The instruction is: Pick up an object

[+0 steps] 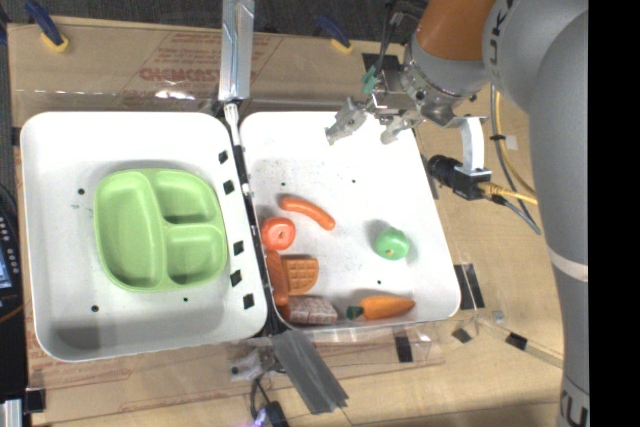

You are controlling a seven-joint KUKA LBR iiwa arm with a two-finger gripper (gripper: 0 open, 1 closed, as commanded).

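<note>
Left bin: you see a green divided plate lying flat near its middle, with bare white floor all round it out to the walls.
Divider: the two bins meet along a black-clipped edge; a grey metal bar stands above that seam at the far side.
Right bin: the toys crowd its near-left part; the far half of the floor is bare white with a few dark specks, so your open room is there.
Tomato slice: just beside the divider, touching or nearly touching the waffle below it.
Sausage: lies slanted, just right of and above the tomato slice, apart from the walls.
Waffle: pressed near the divider; an orange piece sits between it and the wall.
Brown piece: in the near-left corner, against the front wall.
Carrot: lies along the front wall, little room behind it.
Green apple: stands alone, with free floor on every side.
Hand: over the far edge of the right bin, fingers spread wide, nothing between them, well apart from every toy.
Counter: tan, with cardboard under the bins; blue clamps grip the far edge.
</note>
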